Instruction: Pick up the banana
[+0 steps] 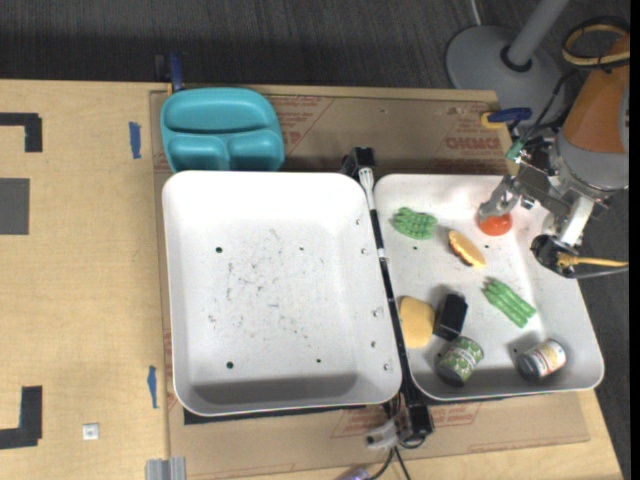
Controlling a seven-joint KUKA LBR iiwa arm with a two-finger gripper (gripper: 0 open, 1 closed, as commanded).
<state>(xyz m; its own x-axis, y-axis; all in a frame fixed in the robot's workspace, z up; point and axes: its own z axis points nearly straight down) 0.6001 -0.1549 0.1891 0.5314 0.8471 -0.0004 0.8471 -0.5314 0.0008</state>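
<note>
Red print on cardboard (470,133) unreadable; gripper (497,208) low over right bin (580,358) beside banana (466,248), arm (590,138) reaching in; jaw state impossible to tell.

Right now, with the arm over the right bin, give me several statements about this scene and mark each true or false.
1. The banana lies in the right bin. True.
2. The hand holds the banana. False: the banana lies on the bin floor, apart from the hand.
3. A teal tray sits behind the left bin. True.
4. Both cans stand in the left bin. False: the green can and the silver can are in the right bin, near its front edge.
5. The hand is above an orange-red object at the back of the right bin. True.
</note>
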